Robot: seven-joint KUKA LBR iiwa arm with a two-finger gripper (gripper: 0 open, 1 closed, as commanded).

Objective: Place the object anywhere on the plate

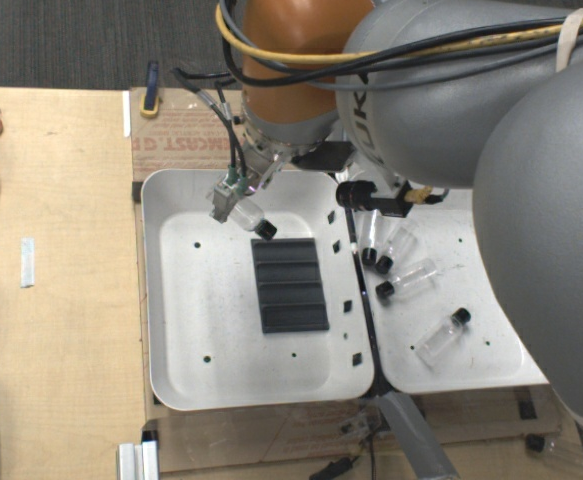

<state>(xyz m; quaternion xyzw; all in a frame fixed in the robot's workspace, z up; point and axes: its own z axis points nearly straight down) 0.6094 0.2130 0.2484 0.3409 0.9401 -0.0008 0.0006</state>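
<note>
A black ridged rectangular plate [290, 285] lies flat in the middle of the left bin [176, 298]. My gripper [232, 201] hangs over the bin's back part, just up and left of the plate's far edge. A clear vial with a black cap [255, 221] sticks out from between the fingers, slanting down to the right. Its cap ends right at the plate's back left corner. The gripper is shut on this vial. The big grey arm with its orange band covers the upper right of the view.
The right bin [471, 363] holds several more clear black-capped vials, such as one vial [408, 279] and another vial [443, 334]. A wooden bench top [61, 268] lies to the left, with small items along its left edge.
</note>
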